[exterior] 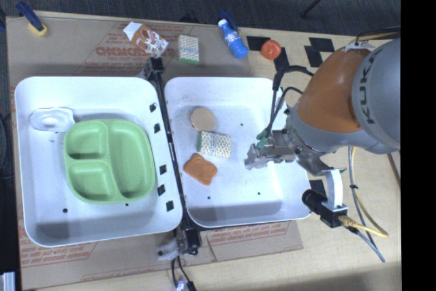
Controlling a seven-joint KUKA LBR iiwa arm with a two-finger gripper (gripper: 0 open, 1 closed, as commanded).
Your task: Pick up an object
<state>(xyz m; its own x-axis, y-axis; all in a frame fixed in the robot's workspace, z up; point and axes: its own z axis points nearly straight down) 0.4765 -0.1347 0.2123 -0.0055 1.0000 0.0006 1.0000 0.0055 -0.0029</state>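
Where the bench comes closest to the camera, two shallow white bins side by side, on brown cardboard with red print. Left bin (27, 146): a green divided plate (109, 160) with three compartments, flat on the floor, nothing visible in the compartments; beside its far left corner, touching or almost touching, a small clear plastic container (49, 119), contents not possible to tell. Right bin (225, 213): three small things near the left half, close together. Nearest, an orange piece like toast or bread (201, 169); just behind it a square sponge-like block with white and yellow pattern and a green edge (216, 144); behind that a round tan disc (202, 118), touching or nearly touching the block. Over the right half of the same bin, the gripper (255, 155) low above the white floor, well apart from the three things, at the end of the grey arm with orange band (334, 102). Fingers too blurred to judge how far open; nothing seen between them. Farther back, beyond the bins on the bench: a crumpled snack wrapper (144, 39), a small patterned block (188, 49), a blue bottle lying tilted (233, 39), an orange round cap (271, 48), and at the far left corner a blue and yellow clamp (31, 18).
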